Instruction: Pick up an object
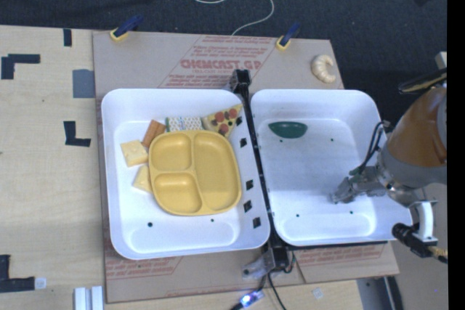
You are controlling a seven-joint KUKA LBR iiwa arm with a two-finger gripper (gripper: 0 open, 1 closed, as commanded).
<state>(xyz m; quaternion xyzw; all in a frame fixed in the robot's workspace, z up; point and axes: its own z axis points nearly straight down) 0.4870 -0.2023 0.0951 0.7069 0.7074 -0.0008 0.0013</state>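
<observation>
Gripper [347, 191] sits low in the right bin [363, 107], toward its 4 o'clock corner, fingertips aimed at about 8 o'clock. Finger state: cannot tell at this resolution; nothing is visible between them.

Nearest candidate object: green bowl [288, 129], the single item in the right bin, near the far wall. It lies at roughly 10–11 o'clock from the gripper, well apart, bare bin floor between. Long axis runs 3-to-9 o'clock, across the bin. Judgement: a clear diagonal traverse with nothing in the path; the bowl's closeness to the bin wall may limit finger placement on the far side.

Left bin [116, 156] holds a yellow divided plate [195, 172], large and central, with tan blocks [135, 154] touching its 9 o'clock edge and small patterned pieces [218, 119] crowded at 12 o'clock. Reaching these means crossing the divider [252, 156] between bins.

Outside the bins, a beige piece [324, 68] rests on the board at 12 o'clock of the right bin.
</observation>
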